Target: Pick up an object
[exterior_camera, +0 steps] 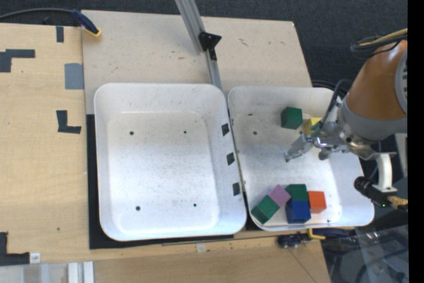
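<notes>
Objects: six small blocks lie in the right bin [331,172], the bin in which the gripper [306,144] hangs.
Right bin: white and shallow, lying under the gripper and holding all the blocks.
Left bin [159,162]: white and shallow, to the gripper's left, touching the right bin along its edge.
Bench [40,142]: pale wood with grey tape marks, under both bins and stretching well to the left of the gripper; dark floor lies beyond its far edge.
Arm [374,93]: grey with an orange band, reaching in from the right, ending at the gripper.
Gripper: low over the middle of the right bin; whether its fingers are spread or closed cannot be told, and no block is seen between them.
Metal rail [185,0]: slants from the top edge down to the gap between the bins, up and left of the gripper.
Dark green block [291,118]: just above and left of the gripper, near it.
Yellow block [310,123]: just above the gripper, beside the dark green block.
Near cluster: green block [265,209], purple block [279,195], another dark green block [297,192], blue block [298,210] and orange block [317,201], bunched below the gripper, well apart from it.
</notes>
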Available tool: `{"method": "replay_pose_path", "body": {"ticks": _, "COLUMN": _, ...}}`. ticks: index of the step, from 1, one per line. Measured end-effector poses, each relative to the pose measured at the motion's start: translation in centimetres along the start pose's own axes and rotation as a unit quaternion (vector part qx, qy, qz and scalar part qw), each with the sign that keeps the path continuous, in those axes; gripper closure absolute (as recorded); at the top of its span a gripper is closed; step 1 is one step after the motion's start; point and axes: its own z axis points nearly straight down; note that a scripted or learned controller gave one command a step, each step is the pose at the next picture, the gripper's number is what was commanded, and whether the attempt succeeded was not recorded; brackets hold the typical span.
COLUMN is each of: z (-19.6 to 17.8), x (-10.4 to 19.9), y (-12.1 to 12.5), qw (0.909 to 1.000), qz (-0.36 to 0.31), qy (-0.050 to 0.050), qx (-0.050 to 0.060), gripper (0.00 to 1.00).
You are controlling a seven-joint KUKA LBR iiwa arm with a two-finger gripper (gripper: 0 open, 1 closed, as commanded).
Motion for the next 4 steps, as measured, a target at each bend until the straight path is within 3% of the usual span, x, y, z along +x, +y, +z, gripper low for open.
{"method": "replay_pose_path", "body": {"ticks": 1, "z": 4.6, "x": -0.5, "y": -0.6, "qw": 1.0, "qz": 0.0, "qy": 0.0, "qx": 0.0, "gripper": 0.0}}
{"method": "replay_pose_path", "body": {"ticks": 2, "z": 3.4, "x": -0.4, "y": -0.4, "qw": 1.0, "qz": -0.001, "qy": 0.0, "qx": -0.002, "gripper": 1.0}}
{"method": "replay_pose_path", "body": {"ticks": 3, "z": -1.8, "x": -0.7, "y": 0.6, "qw": 1.0, "qz": -0.001, "qy": -0.001, "qx": -0.006, "gripper": 1.0}}
{"method": "replay_pose_path", "body": {"ticks": 4, "z": -3.8, "x": -0.7, "y": 0.7, "qw": 1.0, "qz": -0.001, "qy": -0.001, "qx": -0.004, "gripper": 1.0}}
